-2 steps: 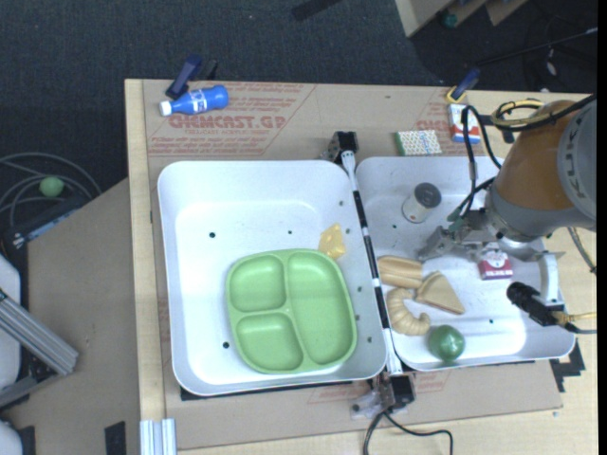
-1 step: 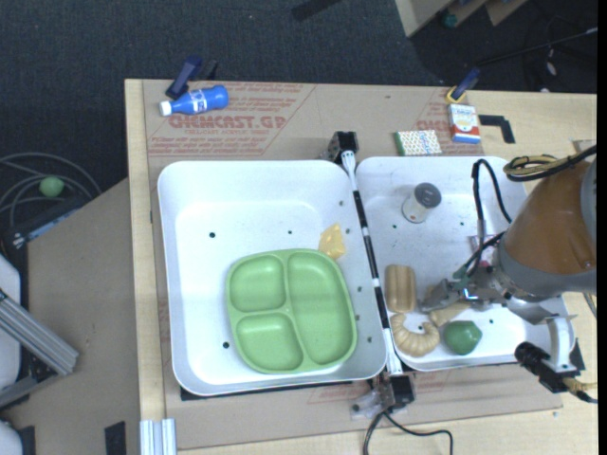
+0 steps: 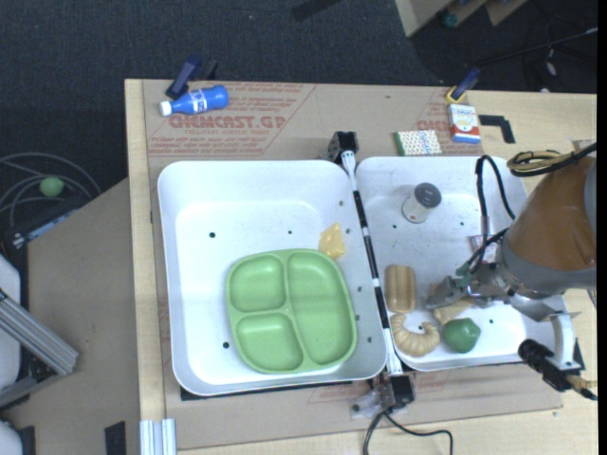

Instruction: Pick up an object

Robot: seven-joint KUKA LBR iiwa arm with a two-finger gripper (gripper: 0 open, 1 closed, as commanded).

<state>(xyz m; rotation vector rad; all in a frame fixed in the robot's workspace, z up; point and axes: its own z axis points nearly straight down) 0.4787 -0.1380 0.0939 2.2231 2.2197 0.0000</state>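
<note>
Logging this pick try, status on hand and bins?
Hand low in right bin, fingers unreadable. Green round item, tan roll and curled pastry crowd beside it. Green divided plate in left bin.

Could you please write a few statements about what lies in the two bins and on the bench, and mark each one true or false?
1. The green divided plate lies in the left bin. True.
2. The green ball lies in the left bin. False: it lies in the right bin, beside the croissant-shaped toy.
3. The blue and white bottle lies on the bench outside both bins. True.
4. The gripper hangs over the left bin. False: it is over the right bin, near the green ball.
5. The small yellowish object rests on the green plate. False: it lies on the bin floor beside the plate.
</note>
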